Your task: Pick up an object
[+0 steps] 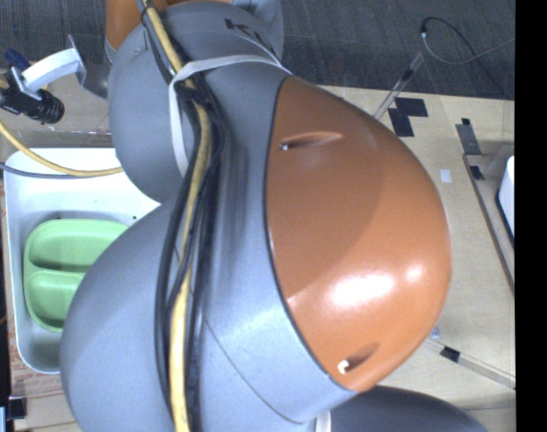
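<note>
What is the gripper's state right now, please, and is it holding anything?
Gripper: cannot be told; the arm's grey and orange body blocks the camera, beside a green object in the white bin.

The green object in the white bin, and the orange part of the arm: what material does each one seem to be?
The green object looks like soft matte plastic or foam: rounded edges, no glare; which one is unclear. The orange part of the arm looks like glossy painted metal or hard plastic: bright reflections on a smooth curve. The white bin looks like smooth plastic.
</note>
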Motion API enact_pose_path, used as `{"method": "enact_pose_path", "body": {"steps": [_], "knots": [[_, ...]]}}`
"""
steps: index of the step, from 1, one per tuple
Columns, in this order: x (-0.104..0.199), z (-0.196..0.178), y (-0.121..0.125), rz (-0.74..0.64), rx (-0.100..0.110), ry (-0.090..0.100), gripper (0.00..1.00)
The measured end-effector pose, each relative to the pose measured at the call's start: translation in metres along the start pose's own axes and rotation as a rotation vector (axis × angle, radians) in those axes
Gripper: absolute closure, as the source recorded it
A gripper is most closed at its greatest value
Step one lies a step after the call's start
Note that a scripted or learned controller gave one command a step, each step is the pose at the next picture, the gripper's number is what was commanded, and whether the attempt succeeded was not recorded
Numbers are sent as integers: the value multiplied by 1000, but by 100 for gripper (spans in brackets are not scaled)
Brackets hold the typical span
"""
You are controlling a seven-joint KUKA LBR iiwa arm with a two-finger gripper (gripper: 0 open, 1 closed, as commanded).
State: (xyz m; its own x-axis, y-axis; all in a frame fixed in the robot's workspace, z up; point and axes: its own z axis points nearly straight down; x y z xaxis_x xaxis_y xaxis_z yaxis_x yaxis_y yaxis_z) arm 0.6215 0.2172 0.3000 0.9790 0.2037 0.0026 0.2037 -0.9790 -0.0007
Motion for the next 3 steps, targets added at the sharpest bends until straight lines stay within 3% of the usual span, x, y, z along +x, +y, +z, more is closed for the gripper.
{"method": "enact_pose_path", "body": {"steps": [1,2,3], "knots": [[25,-34,2,-371,2,-9,100],[8,16,46,-272,2,-11,100],[22,45,2,-374,4,-11,100]]}}
